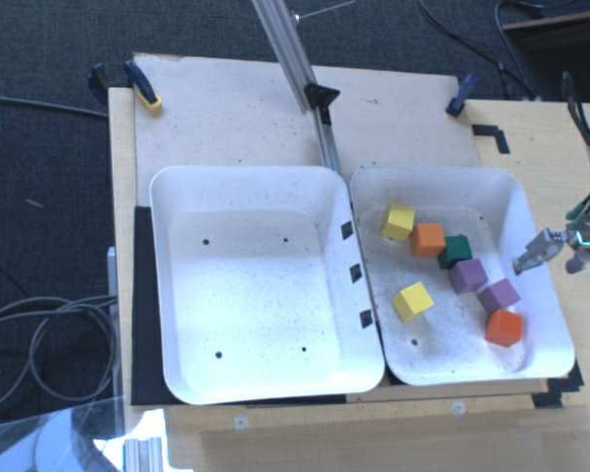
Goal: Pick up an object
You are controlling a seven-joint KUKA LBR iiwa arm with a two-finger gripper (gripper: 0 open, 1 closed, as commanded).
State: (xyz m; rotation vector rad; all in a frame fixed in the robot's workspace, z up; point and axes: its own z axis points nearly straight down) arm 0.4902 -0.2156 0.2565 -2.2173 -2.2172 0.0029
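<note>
The right bin point(531, 226) holds several small blocks. A yellow block point(398, 222), an orange block point(429, 239) and a green block point(457, 251) sit in a tight row near the bin's middle. Below them lie a purple block point(467, 275), a second purple block point(499, 293), a red-orange block point(503, 327) and another yellow block point(412, 301). My gripper point(553, 257) hovers over the bin's right rim, to the right of the green and purple blocks. It is open, with nothing between its fingers.
The left bin point(177, 293) lies beside the right one, with black clips point(355, 272) along the shared edge. A metal pole point(293, 47) slants in from the top. Cables trail on the floor at the left and top right.
</note>
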